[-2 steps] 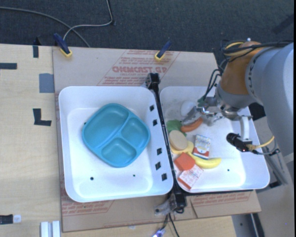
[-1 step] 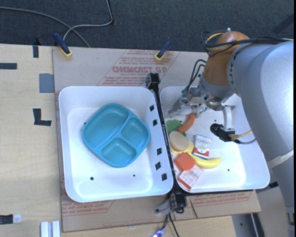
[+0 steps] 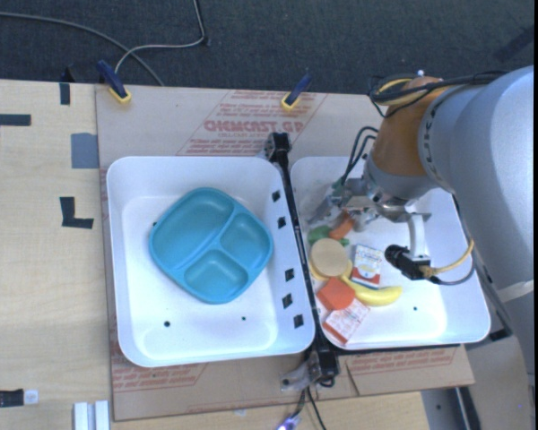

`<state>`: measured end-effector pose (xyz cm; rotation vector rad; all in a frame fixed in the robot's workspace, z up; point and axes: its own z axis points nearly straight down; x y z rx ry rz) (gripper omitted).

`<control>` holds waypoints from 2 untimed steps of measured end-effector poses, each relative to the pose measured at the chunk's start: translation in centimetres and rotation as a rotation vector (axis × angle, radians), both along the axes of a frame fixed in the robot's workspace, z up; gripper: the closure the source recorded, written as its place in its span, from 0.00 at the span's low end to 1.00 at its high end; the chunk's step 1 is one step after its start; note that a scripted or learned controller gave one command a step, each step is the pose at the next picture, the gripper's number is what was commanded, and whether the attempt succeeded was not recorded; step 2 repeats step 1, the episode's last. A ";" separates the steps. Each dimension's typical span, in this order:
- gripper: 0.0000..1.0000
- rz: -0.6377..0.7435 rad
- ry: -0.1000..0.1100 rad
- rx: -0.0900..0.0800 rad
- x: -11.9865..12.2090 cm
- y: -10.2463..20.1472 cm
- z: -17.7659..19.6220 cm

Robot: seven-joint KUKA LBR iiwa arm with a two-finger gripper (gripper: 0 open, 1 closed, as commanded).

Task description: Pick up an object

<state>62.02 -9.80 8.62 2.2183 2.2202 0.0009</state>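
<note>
Fingertips of the gripper were hard to make out, blurred against clutter at the upper left of the right bin, so how far it was open and whether it had hold of anything could not be told. Arm entered from the right, its grey bulk hiding the bin's upper right part and cut off by the frame edge. Gripper sat low over a small orange piece and a green bit, contact unclear. Just below lay a tan round disc, a white carton, a yellow banana with its long axis roughly left-right, an orange-red block and a white-red packet. Left bin held a blue divided plate, set at a tilt, well apart from the gripper.
</note>
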 end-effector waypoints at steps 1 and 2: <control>1.00 0.000 0.000 0.000 0.0 0.0 1.0; 1.00 0.000 0.000 0.000 0.0 0.0 1.0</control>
